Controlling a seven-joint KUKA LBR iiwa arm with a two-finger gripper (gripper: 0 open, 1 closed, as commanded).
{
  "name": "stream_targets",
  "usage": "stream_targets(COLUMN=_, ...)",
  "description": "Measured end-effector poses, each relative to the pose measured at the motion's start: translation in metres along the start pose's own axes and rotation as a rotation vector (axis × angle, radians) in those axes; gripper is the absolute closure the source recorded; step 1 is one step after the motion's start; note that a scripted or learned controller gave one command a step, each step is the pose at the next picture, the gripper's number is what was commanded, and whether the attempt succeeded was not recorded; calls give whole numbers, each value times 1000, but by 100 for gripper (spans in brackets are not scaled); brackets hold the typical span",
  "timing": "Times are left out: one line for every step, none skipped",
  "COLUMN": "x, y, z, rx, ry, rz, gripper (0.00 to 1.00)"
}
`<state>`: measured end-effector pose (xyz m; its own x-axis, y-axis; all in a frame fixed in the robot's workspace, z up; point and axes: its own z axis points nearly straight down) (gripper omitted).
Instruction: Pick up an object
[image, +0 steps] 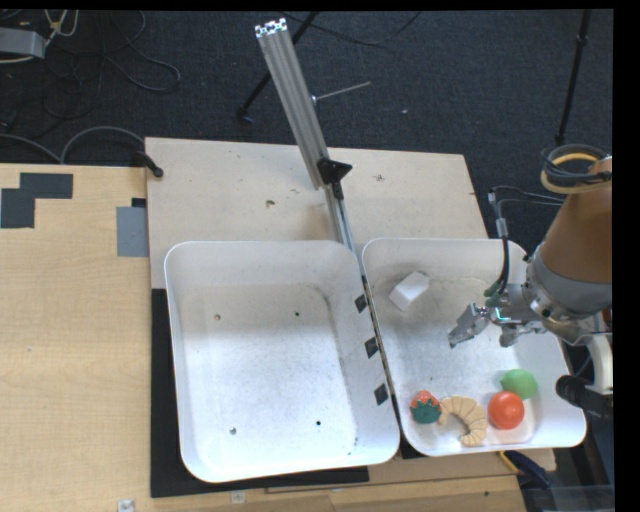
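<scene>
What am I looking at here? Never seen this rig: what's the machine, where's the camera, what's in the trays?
One camera, fixed above a bench, looks down at a slant. The grey and orange shape at the right is a robot arm reaching in; its end effector hangs over the right bin, with nothing seen between its fingers. Two shallow white bins sit side by side. The left bin shows a few dark specks. The right bin has a white block near its back, and along its front edge a small red and green piece, a tan curved piece, an orange-red ball and a green piece. The job is to pick one up.
</scene>
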<state>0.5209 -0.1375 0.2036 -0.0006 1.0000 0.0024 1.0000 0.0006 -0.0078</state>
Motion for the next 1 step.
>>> stream_targets(x=-1, y=1, z=-2, rx=-5, ry=-1, rz=3, gripper=0)
